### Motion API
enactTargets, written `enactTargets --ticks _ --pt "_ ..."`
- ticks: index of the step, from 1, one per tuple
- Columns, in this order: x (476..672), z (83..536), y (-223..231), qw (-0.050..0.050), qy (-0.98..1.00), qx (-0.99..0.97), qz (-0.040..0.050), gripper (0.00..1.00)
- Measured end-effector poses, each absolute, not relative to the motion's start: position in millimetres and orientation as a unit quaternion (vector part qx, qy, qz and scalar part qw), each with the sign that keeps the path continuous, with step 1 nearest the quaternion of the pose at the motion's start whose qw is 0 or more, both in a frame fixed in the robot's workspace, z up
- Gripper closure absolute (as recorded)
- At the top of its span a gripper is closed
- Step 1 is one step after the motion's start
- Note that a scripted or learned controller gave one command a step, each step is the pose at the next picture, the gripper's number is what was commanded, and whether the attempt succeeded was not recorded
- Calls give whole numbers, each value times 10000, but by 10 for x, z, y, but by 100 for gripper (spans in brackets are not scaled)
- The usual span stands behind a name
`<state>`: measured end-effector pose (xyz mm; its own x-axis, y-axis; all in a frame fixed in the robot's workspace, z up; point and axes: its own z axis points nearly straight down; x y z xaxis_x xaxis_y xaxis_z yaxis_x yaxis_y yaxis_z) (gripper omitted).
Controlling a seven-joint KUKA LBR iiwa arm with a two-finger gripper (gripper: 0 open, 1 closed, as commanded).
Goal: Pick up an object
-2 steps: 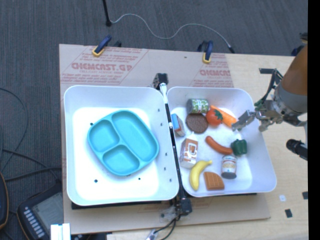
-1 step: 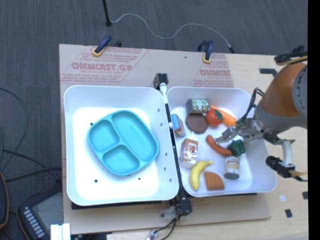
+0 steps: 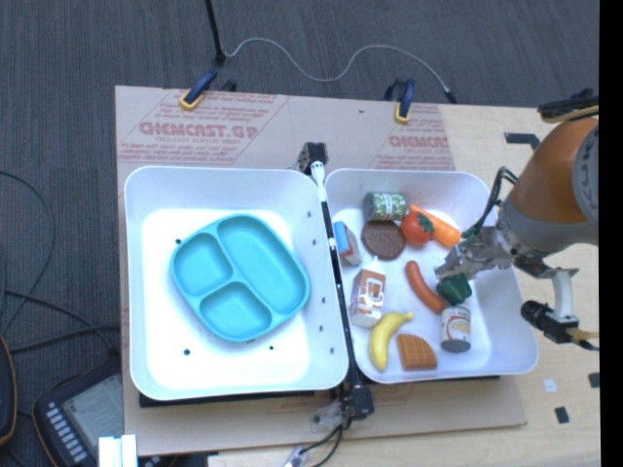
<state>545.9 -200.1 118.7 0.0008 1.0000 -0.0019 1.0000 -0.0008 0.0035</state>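
Over the right bin (image 3: 506, 353), the gripper (image 3: 459, 272) clasps a dark green object (image 3: 454, 288) between its fingers. A sausage (image 3: 422, 285) lies just left, a can (image 3: 456, 327) just below, a carrot (image 3: 440, 227) and tomato (image 3: 417, 228) above. The left bin (image 3: 146, 261) holds a blue divided plate (image 3: 238, 276).

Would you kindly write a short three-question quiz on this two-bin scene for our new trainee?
1. True or false: the blue divided plate lies in the left bin.
2. Which lies nearest the banana? A) tomato B) toast slice C) green can
3. Fill in: the end effector is above a dark ____ item in the right bin.

Key: 1 true; 2 B; 3 green.
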Motion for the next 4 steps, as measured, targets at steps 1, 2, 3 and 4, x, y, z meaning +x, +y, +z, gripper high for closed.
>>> enactTargets --ticks 1,2,3,4 --pt "5833 1832 -1135 5 7080 7062 5 100" --pt "5301 1840 -795 -7 7073 7069 -8 100" --pt "5304 1935 -799 -7 7071 7071 -10 100" --pt "5308 2030 -802 -6 7072 7070 -11 100"
